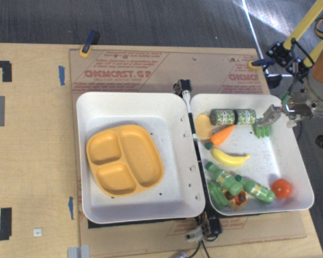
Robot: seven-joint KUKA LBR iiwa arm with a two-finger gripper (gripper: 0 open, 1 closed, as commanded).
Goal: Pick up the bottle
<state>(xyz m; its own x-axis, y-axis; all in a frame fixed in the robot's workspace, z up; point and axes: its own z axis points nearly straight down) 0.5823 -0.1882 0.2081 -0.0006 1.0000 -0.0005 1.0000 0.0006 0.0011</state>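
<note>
Counter [32, 160]: bare wood-toned surface with black and blue tape marks, likely position references. On it lies a brown sheet [151, 71] printed "CHEMCAST" in red, repeated at left and right, further letters not legible. Clamps at its top corners — one blue and yellow [89, 41] — probably keep it from sliding.

Two white bins sit on the sheet, side by side, rims touching along the middle.

Left bin [97, 109]: holds a yellow divided tray [124, 159], three compartments, lying flat at a slight angle.

Right bin [293, 160]: holds all the small items, crowded toward its left and bottom walls. Judged a loose, tumbled arrangement, not a deliberate one.

Green bottle [242, 188]: task object as I read it, lying on its side near the bottom edge of the right bin, among green pieces and red bits. Its label cannot be read.

Dark can [232, 116]: lying on its side near the top of the right bin; patterned label, text too small to read.

Banana [230, 157] in mid-bin, carrot [222, 135] just above it and touching a pale yellow piece [203, 126]; tomato [281, 187] at lower right.

Hand [265, 123]: low over the upper right of the right bin, green fingers just beside the can's right end. Nothing between them; opening looks narrow. Well apart from the bottle — a grasp would need a move toward the bin's bottom edge.
</note>
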